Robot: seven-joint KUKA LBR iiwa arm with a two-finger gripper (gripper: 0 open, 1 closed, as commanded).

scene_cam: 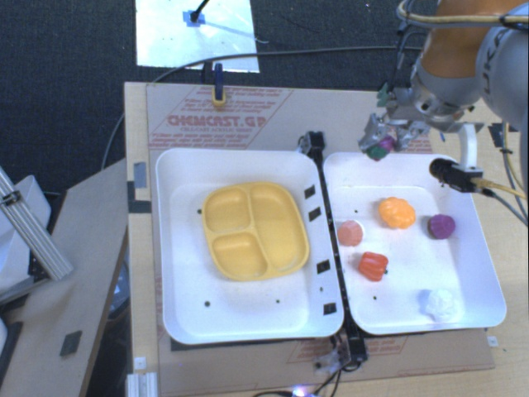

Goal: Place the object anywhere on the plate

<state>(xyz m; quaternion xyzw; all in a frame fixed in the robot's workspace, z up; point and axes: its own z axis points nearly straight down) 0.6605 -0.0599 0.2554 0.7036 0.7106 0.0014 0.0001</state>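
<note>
Our arm carries the gripper point(383, 143) above the right bin's point(471, 279) far rim, fingers closed on a small green-and-magenta object point(382, 148). We judge it should clear the central divider point(329, 222) before lowering anywhere on the yellow plate point(253, 230).

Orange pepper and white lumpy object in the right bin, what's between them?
Bare bin floor between the orange pepper and the white lumpy object, in the camera view.

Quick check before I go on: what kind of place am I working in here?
Probably a robotics lab test bench, not a kitchen: two white bins clipped side by side, toy food like the orange pepper, a yellow divided plate, and loose cables across dark carpet.
</note>
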